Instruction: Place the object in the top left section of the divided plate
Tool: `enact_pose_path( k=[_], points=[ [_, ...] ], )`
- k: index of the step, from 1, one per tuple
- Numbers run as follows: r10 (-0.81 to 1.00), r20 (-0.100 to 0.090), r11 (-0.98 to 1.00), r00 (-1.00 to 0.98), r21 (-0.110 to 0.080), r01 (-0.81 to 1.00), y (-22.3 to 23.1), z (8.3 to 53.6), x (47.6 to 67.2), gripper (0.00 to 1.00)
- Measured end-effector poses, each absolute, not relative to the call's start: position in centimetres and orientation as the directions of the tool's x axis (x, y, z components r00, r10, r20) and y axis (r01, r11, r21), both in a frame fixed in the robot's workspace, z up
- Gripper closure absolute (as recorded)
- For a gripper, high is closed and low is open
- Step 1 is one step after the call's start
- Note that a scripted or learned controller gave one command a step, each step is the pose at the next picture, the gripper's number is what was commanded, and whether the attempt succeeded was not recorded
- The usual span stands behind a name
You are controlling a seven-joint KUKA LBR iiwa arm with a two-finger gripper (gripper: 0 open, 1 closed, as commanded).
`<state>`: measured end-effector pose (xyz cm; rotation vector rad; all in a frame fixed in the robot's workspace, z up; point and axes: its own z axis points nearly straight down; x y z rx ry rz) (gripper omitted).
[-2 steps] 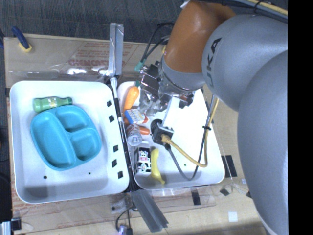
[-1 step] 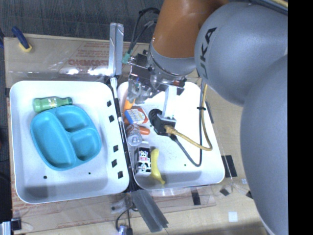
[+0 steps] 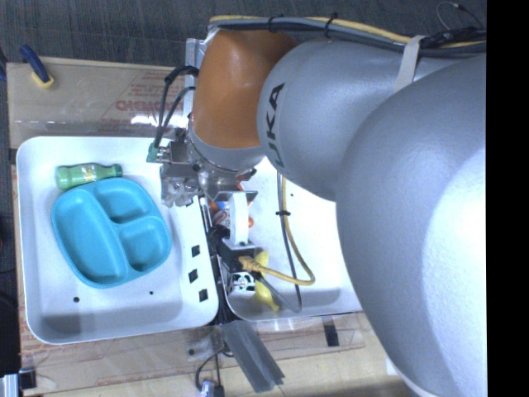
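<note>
Two bins: shallow white trays side by side on the bench; left bin in plain sight, right bin mostly covered by the arm.
Left bin contents: blue divided plate with three sections, lying toward the bin's upper half; green bottle on its side, just beside the plate's upper edge, outside every section.
Right bin contents: small yellow object near the lower edge; small orange-red item by the dividing wall, too hidden to identify.
Arm: grey body with orange band, reaching from the right and hanging over the wall between the bins.
Gripper: low over the right bin's left side; jaw state cannot be judged, hidden among brackets and cables.
Surroundings: yellow cable looping beneath the wrist; blue-handled item at the bench's upper left corner.
</note>
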<state>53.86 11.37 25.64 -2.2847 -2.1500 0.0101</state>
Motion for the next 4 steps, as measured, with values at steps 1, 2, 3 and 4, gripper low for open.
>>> enact_pose_path(
  k=[1,2,3,4],
  points=[
    [1.0,-0.001,0.027,-0.027,-0.006,1.0,12.3,20.8,48.8,1.0],
    [1.0,-0.001,-0.008,0.008,-0.004,1.0,7.5,21.8,53.6,1.0],
    [0.998,-0.001,-0.056,0.056,-0.006,0.998,7.1,19.5,47.5,1.0],
    [0.997,0.0,-0.08,0.08,-0.003,0.997,3.3,22.6,58.1,1.0]
  ],
)
